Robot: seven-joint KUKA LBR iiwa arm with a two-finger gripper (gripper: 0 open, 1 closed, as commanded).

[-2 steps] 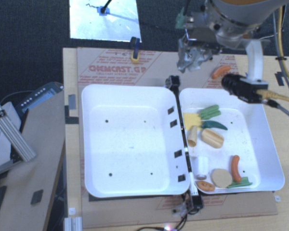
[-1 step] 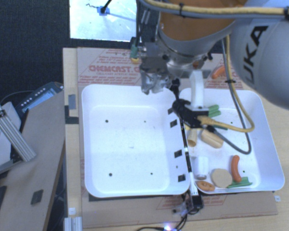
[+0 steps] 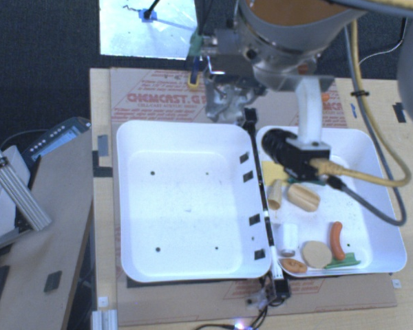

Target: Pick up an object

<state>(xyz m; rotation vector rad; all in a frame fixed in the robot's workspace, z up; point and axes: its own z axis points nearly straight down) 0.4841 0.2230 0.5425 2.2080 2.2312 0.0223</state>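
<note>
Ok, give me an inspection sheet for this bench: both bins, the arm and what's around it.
Surface: left bin and right bin, both white, on a printed cardboard sheet.
Job's things: in the right bin, a carrot, bread roll, round tan biscuit and small white cylinder.
Clutter: nothing seen.
Grippers: gripper over the far end of the divide between the bins.
Cables: yellow cable hangs from the arm.
Surroundings: grey handset left of the bench.
</note>
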